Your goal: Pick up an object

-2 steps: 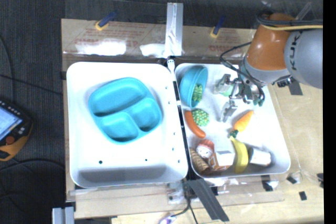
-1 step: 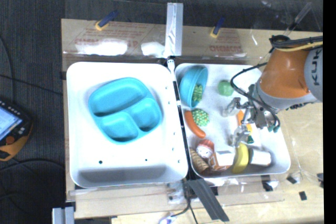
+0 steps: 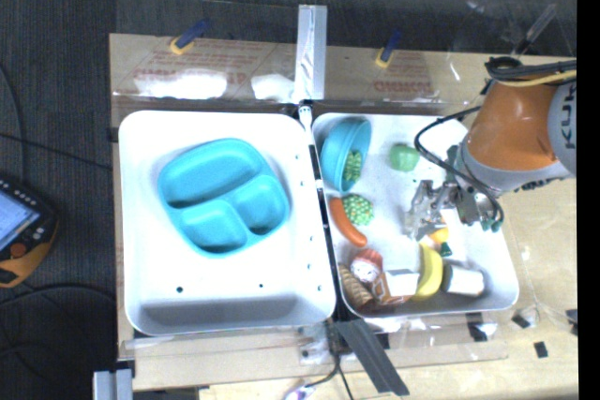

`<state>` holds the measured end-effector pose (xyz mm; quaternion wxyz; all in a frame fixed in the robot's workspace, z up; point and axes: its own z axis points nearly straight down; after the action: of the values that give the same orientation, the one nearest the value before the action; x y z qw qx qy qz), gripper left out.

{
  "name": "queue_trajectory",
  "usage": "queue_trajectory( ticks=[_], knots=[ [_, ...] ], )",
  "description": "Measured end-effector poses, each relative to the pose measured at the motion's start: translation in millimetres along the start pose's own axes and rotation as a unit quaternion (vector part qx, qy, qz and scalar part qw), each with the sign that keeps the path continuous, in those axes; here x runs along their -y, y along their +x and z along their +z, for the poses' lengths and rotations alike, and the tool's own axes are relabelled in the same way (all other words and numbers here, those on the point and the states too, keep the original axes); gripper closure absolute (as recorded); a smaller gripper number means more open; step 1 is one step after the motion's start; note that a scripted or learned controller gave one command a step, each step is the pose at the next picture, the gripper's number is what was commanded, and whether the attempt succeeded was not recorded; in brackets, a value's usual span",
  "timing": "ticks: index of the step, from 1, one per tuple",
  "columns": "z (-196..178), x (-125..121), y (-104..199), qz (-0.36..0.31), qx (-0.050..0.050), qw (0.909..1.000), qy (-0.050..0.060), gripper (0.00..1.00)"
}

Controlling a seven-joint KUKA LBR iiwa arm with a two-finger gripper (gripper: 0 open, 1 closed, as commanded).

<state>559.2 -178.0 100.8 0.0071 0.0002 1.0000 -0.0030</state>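
Overhead, the grey arm with its orange band (image 3: 514, 128) reaches in from the right and hangs over the right-hand shallow white bin (image 3: 502, 281). Its two-finger metal gripper (image 3: 427, 215) points down into the middle of that bin, above bare white floor; whether anything sits between it and the floor cannot be made out, nor can its state be told from this slant.

Just below the gripper, toward the bin's front edge, lies a yellow banana (image 3: 430, 271), curved, with a white block-like item (image 3: 466, 279) touching its right side near the front right corner. In the front left corner a brown and white toy figure (image 3: 364, 274) rests against the wall. Along the left wall an orange carrot-shaped piece (image 3: 345, 222) lies at a slant, and a green bumpy round object (image 3: 357, 208) sits just beside it. At the back left corner a blue bowl (image 3: 337, 145) is tipped on its side with green bits showing inside. A small pale green lump (image 3: 404, 156) lies near the back edge, apart from the bowl.

The left-hand white bin (image 3: 141, 295) holds a light blue divided plastic tray (image 3: 223, 194) with three compartments, lying near its middle, turned slightly askew.
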Motion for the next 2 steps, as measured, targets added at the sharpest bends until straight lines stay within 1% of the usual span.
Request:
queue_trajectory(
  ticks=[1, 2],
  knots=[
    [0.1, 0.0, 0.1, 0.000, 0.000, 1.0000, 0.000, 0.00],
    [5.6, 31.9, 62.5, 0.043, 0.010, 0.9990, 0.001, 0.00]
  ],
)
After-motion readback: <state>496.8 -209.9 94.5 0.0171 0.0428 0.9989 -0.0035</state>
